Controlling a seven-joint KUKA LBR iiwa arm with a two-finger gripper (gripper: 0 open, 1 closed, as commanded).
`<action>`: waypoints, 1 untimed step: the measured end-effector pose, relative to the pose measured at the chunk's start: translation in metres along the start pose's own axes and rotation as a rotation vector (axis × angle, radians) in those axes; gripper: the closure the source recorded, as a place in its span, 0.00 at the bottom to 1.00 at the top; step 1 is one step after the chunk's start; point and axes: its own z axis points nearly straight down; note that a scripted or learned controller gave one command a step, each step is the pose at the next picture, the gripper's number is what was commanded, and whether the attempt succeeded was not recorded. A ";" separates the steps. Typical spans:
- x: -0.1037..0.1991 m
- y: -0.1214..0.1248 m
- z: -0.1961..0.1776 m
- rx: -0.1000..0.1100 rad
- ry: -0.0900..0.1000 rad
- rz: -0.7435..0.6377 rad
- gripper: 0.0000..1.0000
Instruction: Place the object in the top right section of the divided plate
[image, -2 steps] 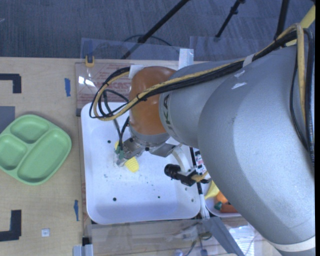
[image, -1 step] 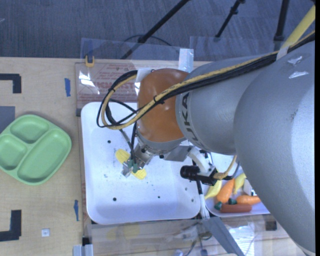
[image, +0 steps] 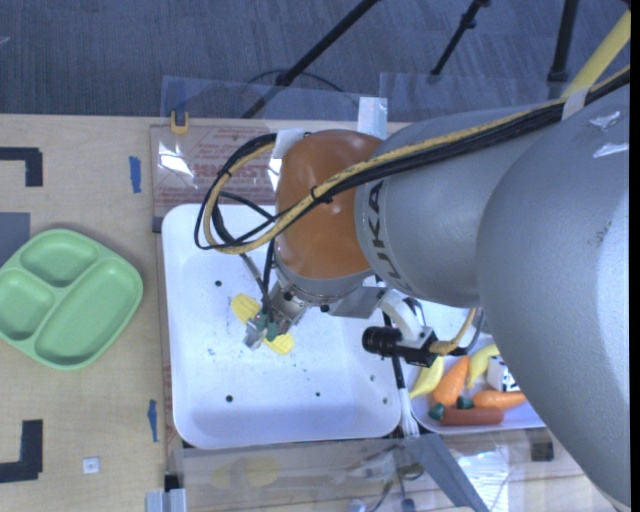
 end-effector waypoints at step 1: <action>0.000 0.001 -0.010 -0.003 -0.001 0.000 1.00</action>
